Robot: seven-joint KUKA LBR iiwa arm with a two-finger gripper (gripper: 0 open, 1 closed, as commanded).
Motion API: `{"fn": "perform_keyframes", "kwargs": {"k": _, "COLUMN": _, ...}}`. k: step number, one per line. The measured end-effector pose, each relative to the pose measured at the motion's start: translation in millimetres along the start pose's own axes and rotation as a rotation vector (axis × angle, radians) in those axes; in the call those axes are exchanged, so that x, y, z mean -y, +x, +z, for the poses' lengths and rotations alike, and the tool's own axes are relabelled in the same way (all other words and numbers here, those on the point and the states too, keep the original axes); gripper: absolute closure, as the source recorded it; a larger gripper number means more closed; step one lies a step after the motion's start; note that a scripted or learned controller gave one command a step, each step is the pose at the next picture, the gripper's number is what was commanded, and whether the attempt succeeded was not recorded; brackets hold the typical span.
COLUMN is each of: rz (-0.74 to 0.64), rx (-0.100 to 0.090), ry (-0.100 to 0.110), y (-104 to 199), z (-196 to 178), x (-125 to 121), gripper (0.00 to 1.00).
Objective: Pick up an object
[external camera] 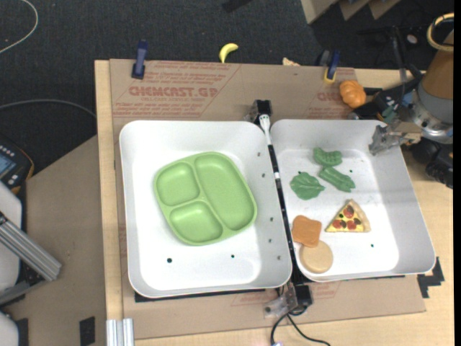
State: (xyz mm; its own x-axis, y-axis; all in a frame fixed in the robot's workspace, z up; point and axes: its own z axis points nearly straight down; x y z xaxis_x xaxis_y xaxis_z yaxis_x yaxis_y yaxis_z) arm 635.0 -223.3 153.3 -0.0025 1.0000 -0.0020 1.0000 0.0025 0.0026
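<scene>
The grey metal gripper [380,140] hovers over the right glossy white bin's [403,215] far corner; whether its fingers are open, I cannot tell. A triangular toy pizza slice [349,218] lies nearby, beside ruffled green leaves [307,186].

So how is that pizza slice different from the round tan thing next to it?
The pizza slice is a triangle, yellow with red and dark toppings; the round tan piece is a plain disc in one pale colour. The pizza slice lies apart from other items, while the round tan piece touches the orange piece and sits by the bin's near edge. Both lie flat in the right bin.
</scene>
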Motion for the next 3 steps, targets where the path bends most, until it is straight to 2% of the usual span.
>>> {"fn": "perform_keyframes", "kwargs": {"k": 1, "rz": 0.003, "rx": 0.001, "ry": -0.002, "y": -1.1, "z": -64.3, "x": 20.5, "gripper": 1.00}}
{"fn": "perform_keyframes", "kwargs": {"k": 2, "rz": 0.000, "rx": 0.000, "ry": -0.001, "y": 0.1, "z": -15.7, "x": -26.1, "gripper": 1.00}}
{"fn": "perform_keyframes", "kwargs": {"k": 3, "rz": 0.004, "rx": 0.000, "ry": -0.001, "y": -1.3, "z": -69.3, "x": 2.5, "gripper": 1.00}}
